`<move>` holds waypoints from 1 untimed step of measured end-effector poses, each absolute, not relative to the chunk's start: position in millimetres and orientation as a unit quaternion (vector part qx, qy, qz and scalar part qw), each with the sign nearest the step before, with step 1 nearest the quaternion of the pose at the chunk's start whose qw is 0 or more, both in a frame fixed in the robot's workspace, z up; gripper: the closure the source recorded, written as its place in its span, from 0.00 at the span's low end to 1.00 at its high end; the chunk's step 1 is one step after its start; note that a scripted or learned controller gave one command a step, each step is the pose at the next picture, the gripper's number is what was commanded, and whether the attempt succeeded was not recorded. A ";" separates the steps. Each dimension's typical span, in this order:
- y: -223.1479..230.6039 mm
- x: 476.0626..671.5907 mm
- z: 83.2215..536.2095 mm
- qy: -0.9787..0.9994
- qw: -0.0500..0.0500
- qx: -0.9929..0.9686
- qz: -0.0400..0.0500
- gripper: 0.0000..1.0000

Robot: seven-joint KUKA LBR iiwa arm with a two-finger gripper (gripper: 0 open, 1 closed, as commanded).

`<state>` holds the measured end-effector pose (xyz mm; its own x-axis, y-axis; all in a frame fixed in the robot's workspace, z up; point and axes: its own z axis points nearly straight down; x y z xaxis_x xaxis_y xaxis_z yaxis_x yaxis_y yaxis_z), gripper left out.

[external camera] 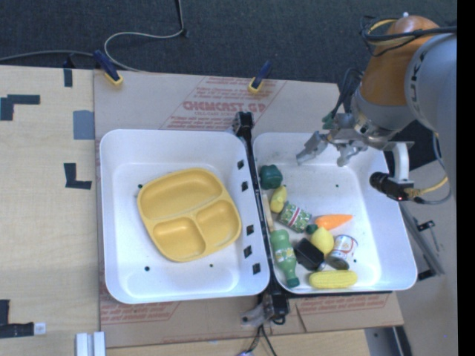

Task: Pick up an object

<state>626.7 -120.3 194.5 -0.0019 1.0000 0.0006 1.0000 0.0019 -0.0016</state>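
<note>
The gripper (329, 150) hangs over the far part of the right bin (386, 232), jaws spread apart with nothing between them. The toy food pile (308, 232) lies near the bin's left wall, its can labels too small to read. The cardboard (215, 106) reads "CHEMCAST".

Robot lab setup: two shallow white plastic bins (111, 221) clipped onto a cardboard-covered worktop (171, 106); black tape marks left of it, loose black cable (141, 35) on dark carpet behind.
</note>
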 end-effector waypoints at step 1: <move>-92.6 594.4 100.4 -0.708 0.002 -0.707 0.001 0.00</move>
